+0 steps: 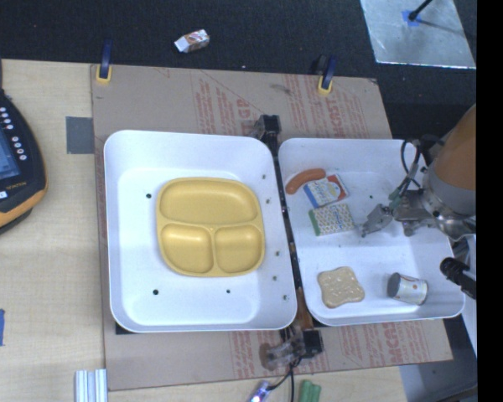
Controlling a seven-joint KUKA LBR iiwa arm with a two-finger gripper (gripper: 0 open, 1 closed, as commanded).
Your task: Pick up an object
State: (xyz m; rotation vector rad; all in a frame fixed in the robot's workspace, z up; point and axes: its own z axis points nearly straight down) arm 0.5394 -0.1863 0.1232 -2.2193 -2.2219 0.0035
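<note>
The gripper (377,223) hangs over the right bin (365,312), whether spread or clenched I cannot tell; nearest lies the patterned packet (330,219), just leftward, its length running left-right.

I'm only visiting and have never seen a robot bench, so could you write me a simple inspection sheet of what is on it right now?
Surface: cardboard sheet on a wooden bench, bearing a left bin and a right bin.
Job's things: in the right bin, a toy sausage, a blue-edged packet, a green speckled packet, a toast slice and a small can lying on its side.
Clutter: yellow divided tray in the left bin.
Grippers: tool low over the right bin, beside the green packet, holding nothing.
Cables: dark loop by the arm.
Surroundings: control pendant at left; wrapper on the dark floor.
</note>
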